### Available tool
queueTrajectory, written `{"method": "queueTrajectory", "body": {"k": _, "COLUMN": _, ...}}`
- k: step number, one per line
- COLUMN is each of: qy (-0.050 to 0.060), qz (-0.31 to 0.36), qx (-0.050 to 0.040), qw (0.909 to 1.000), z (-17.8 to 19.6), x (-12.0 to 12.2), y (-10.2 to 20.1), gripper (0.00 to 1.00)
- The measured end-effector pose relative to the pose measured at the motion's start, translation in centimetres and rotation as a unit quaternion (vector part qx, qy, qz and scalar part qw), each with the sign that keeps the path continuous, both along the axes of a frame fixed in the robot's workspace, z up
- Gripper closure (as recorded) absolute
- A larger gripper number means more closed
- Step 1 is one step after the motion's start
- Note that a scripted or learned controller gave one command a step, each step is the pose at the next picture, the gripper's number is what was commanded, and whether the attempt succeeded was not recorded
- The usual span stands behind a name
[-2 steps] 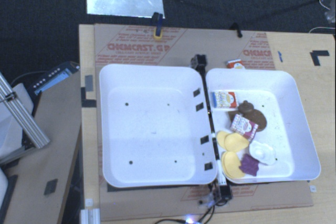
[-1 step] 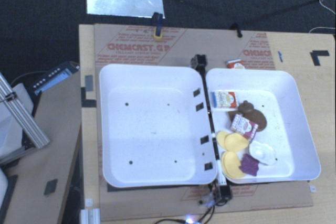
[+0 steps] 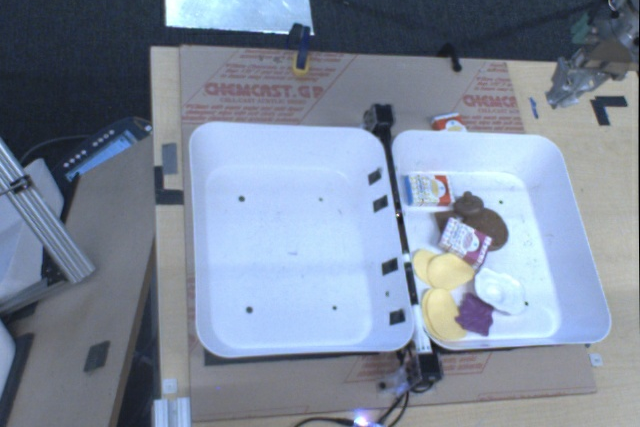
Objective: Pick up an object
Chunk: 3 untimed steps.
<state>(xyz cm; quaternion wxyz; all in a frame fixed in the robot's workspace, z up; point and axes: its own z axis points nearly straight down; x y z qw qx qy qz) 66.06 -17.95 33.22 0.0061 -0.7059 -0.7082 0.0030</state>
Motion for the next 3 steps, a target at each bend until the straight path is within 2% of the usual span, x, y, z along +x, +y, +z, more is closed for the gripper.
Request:
{"method": "queueTrajectory", "body": {"k": 1, "qy": -0.015, "qz": 0.007, "qx": -0.0011, "qw": 0.9999, "z": 12.3, "x": 0.7, "y": 11.2, "gripper": 1.0}}
{"method": "queueTrajectory", "body": {"k": 3, "qy": -0.009, "qz": 0.002, "qx": -0.0023, "qw": 1.0, "z": 18.9, "x": 0.8, "y": 14.4, "gripper": 1.0}}
